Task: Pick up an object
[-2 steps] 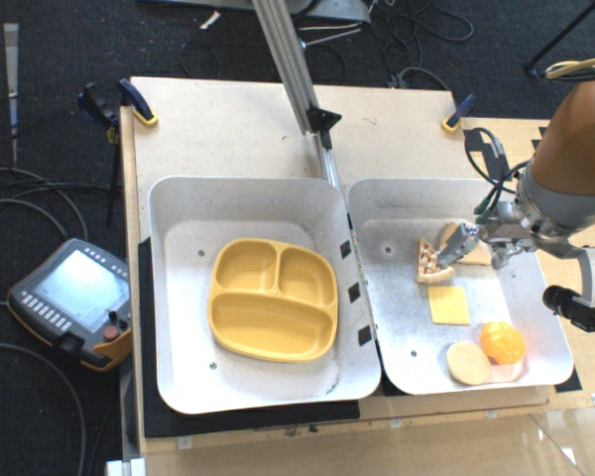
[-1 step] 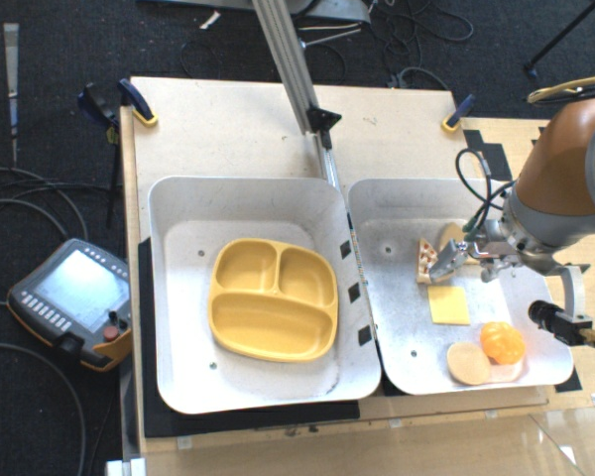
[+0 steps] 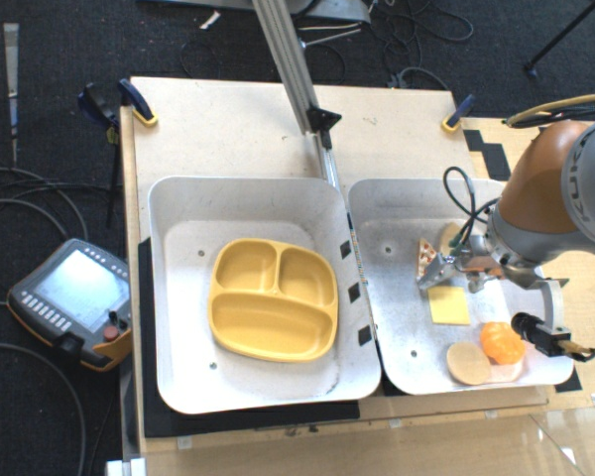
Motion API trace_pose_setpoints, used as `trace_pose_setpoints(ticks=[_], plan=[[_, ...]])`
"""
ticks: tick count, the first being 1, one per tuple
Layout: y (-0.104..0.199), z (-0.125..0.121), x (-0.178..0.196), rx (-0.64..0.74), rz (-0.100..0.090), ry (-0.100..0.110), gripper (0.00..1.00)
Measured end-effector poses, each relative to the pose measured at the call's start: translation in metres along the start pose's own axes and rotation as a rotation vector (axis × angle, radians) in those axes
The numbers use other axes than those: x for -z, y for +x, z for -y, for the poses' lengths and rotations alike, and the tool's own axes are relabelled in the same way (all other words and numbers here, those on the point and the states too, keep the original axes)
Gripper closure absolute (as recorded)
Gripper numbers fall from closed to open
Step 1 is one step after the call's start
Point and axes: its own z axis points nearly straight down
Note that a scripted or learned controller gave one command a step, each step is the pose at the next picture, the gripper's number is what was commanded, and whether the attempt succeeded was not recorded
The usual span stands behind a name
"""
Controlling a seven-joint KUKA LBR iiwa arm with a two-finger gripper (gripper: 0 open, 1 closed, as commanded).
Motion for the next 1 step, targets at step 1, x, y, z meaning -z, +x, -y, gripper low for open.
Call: trace_pose_setpoints(ticks=[1], plan=[[-0.0001,-0.0013,0.0136,0.000,0.001,-0.006,1.00]])
